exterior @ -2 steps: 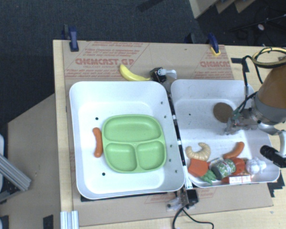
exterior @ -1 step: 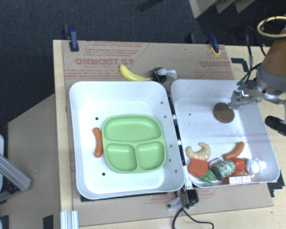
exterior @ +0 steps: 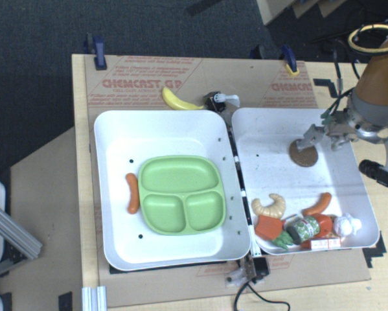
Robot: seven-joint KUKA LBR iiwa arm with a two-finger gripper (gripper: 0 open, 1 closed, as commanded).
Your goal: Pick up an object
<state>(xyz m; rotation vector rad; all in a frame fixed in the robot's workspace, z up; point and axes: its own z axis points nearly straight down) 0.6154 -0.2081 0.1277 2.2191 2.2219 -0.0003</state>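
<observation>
The arm enters from the right, its orange band showing above the grey wrist, and the claw (exterior: 324,135) hangs over the upper part of the right bin (exterior: 265,125). Whether the claw is open or closed cannot be told from this slanted view, and nothing can be seen gripped in it.

Just left of the claw and slightly below it, a brown round disc (exterior: 304,155) lies on the bin floor. Well below the claw, along the bin's near edge, a cluster of toy food sits packed together: a pale croissant-shaped piece (exterior: 271,205), a red sausage (exterior: 318,203), an orange-red block (exterior: 268,228), a dark green wrapped item (exterior: 302,229) and a white crumpled piece (exterior: 346,226).

Far to the claw's left, the left bin (exterior: 116,131) holds a green divided plate (exterior: 181,194) with an orange sausage (exterior: 133,193) lying beside it. Up and left of the claw, a yellow banana (exterior: 179,102) rests on the worktop (exterior: 142,76) behind the bins.
</observation>
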